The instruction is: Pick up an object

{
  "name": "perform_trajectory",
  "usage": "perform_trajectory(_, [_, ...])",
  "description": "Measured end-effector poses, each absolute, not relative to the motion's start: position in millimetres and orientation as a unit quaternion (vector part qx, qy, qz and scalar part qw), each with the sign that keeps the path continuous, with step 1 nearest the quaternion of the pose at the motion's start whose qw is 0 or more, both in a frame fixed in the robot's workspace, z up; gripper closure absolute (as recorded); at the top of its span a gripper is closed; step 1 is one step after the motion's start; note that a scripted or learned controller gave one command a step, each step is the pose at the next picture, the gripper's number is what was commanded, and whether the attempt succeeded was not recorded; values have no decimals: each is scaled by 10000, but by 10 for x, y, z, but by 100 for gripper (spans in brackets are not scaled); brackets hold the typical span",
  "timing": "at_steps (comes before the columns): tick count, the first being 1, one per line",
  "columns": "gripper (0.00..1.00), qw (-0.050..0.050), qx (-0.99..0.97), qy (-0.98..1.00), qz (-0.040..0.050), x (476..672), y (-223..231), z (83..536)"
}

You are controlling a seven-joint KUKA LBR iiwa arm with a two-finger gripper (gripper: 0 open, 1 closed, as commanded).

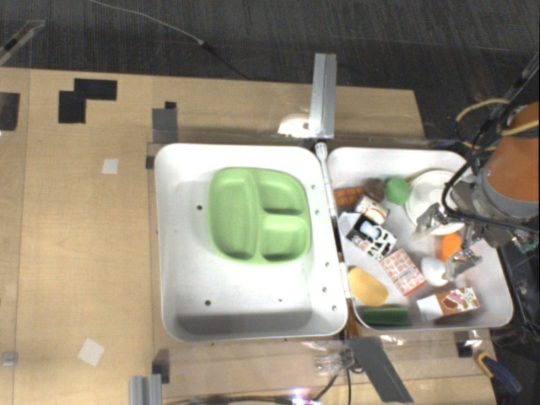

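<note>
Orange object [451,245], small, rounded, in right bin [504,306], betw. pincer [449,240] fingers, pincer spread wide

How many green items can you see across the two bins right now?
3. A green divided tray lies in the left bin. In the right bin, a green round piece sits near the back and a dark green one at the front edge. The clutter may hide more.

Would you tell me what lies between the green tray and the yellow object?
In the camera view, the bins' adjoining white rims separate the green tray from the yellow object.
</note>
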State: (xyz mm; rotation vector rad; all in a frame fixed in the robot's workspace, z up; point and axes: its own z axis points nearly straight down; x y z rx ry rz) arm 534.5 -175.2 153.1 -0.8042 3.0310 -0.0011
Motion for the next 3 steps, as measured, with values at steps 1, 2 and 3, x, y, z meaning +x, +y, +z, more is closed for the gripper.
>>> perform_trajectory(1, [0,42,-2424,9702,-10,5250,-1877,962])
perform_trajectory(2, [0,155,-2103,9775,-50,5091,-2035,915])
perform_trajectory(3, [0,84,-1976,9802,-47,5255,-1967,915])
